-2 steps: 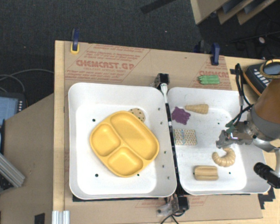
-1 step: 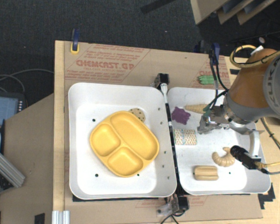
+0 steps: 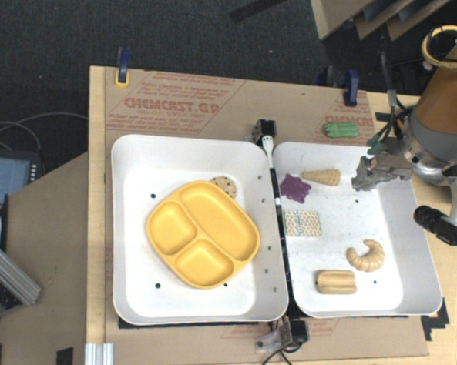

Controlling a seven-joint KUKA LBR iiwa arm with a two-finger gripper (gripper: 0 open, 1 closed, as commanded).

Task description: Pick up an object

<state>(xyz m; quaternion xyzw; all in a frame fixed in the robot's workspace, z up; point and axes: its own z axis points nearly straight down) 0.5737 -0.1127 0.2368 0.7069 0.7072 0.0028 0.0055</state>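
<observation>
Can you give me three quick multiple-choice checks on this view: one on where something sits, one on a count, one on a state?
1. Where is the yellow divided plate?
A. In the left bin
B. In the right bin
C. On the bare bench

2. How many compartments does the plate have?
A. Two
B. Three
C. Five

3. Where is the gripper relative to the croissant?
A. Closed around it
B. Resting on top of it
C. Apart from it, near the far edge of the right bin

Answers:
1. A: the plate lies inside the left bin, partly covering a cookie.
2. B: two compartments on one side and one long one show.
3. C: the gripper is near the cone at the far side of the right bin, while the croissant lies alone nearer the camera.
</observation>
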